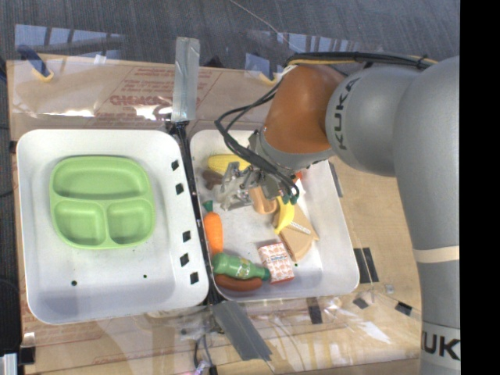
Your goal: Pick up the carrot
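**Gripper low in right bin, carrot not held**

The arm [375, 123] is reached in from the right, orange band over the upper part of the right bin [340, 248]. The gripper [241, 184] is seen low inside that bin, near its upper left area. How far the tool is opened cannot be told: the metal parts are cluttered and partly hidden by the wrist. Nothing is seen clamped in it.

The carrot [212, 232] is found lying against the left wall of the right bin, below the gripper and apart from it, green top end pointing up, orange body running downward. It is lying flat on the bin floor.

Other items noted in the right bin:
- a banana [223, 163] at the top, just beside the gripper
- a small dark item [212, 177] under the banana, too small to identify
- a yellow piece [287, 212] and a tan wedge [298, 241] to the right of the gripper
- a red-and-white packet [276, 261] lower centre
- a green bottle [238, 267] just below the carrot, with a brown sausage [239, 283] touching it at the bottom edge

The left bin [47, 287] is occupied by a green divided tray [101, 200], set in its upper half.
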Tool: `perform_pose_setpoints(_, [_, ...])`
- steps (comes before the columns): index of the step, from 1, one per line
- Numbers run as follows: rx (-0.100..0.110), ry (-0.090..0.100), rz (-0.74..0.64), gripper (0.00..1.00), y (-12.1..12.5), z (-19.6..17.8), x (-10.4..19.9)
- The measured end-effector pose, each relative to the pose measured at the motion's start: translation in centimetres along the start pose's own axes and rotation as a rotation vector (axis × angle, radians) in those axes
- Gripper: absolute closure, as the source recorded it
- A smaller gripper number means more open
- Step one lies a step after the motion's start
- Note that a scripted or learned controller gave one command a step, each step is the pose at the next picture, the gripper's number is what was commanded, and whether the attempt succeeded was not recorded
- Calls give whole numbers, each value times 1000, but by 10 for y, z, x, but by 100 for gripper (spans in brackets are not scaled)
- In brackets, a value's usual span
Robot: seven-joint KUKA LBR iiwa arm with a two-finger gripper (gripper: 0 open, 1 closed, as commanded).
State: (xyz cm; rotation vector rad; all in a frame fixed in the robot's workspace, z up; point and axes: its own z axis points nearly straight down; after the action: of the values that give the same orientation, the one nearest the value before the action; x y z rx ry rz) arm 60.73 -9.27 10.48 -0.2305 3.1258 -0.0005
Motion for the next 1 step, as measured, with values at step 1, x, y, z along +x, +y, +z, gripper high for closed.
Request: perform_pose_setpoints(1, [-2, -6, 8, 100, 91, -93, -35])
